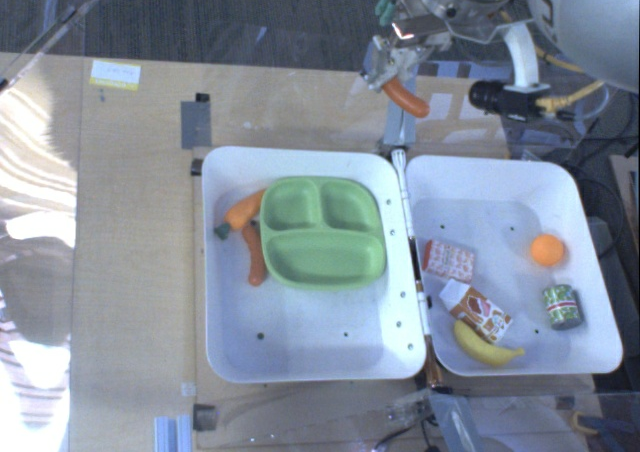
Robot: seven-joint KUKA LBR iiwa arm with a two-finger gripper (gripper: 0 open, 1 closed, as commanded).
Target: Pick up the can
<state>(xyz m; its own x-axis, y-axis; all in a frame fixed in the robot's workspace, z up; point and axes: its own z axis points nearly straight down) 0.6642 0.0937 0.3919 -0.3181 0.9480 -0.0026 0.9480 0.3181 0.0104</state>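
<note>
The can [563,307] is small and green with a pale label. It stands near the right wall of the right bin [500,180]. My gripper [392,75] hangs high over the far edge of the bench, above the seam between the two bins and far from the can. Its fingers are shut on one end of an orange-red sausage [408,99], which sticks out down and to the right.
The right bin also holds an orange [547,250], a red-and-white packet [449,260], a small carton [481,313] and a banana [487,344]. In the left bin [300,340] lie a green divided plate [322,230], a carrot [243,210] and a brown sausage [256,260].
</note>
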